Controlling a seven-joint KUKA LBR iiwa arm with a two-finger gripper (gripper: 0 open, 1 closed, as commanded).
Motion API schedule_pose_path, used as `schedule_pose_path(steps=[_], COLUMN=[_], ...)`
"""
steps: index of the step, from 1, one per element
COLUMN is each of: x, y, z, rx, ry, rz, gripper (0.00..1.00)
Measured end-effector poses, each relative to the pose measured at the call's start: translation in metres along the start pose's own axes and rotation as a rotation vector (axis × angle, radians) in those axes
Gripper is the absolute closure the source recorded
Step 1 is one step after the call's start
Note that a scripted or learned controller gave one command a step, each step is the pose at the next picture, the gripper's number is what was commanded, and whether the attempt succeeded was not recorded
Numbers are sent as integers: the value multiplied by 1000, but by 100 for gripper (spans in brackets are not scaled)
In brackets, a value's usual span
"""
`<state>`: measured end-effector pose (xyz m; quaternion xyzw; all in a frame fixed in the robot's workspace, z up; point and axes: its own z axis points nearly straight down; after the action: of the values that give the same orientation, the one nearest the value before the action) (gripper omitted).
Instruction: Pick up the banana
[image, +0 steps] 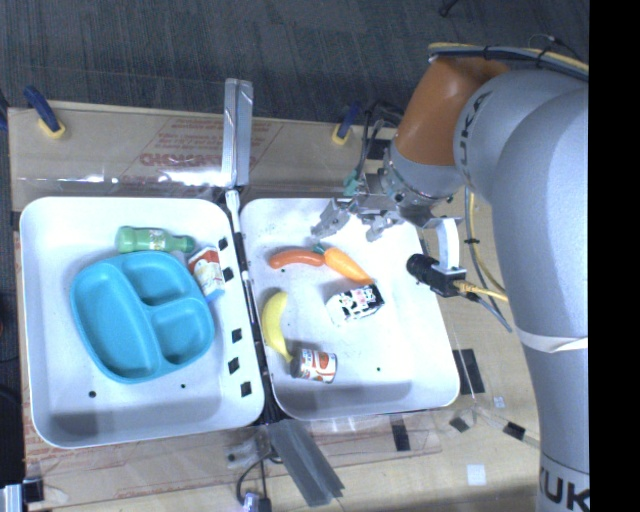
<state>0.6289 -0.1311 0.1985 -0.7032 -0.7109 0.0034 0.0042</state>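
Note:
The yellow banana (274, 323) lies along the left wall of the right bin (420, 380), its lower end touching a small can. My gripper (352, 222) hangs over the far side of that bin, up and to the right of the banana and well apart from it. Its fingers (328, 222) are spread open with nothing between them, just above the orange carrot.
In the right bin lie a hot dog (296, 258), a carrot (347, 264), a black-and-white carton (356, 303) and a small can (315, 365). The left bin (40, 400) holds a blue divided plate (143, 313), a green bottle (152, 240) and a red-labelled can (208, 272).

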Motion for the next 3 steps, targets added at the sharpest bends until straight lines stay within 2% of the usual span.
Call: schedule_pose_path(steps=[1,2,3], x=[20,137,151], y=[-3,-31,-96], z=[49,11,12], rx=[0,0,-1], ry=[-1,-2,-2], rz=[-45,-327,-424], gripper=[0,0,0])
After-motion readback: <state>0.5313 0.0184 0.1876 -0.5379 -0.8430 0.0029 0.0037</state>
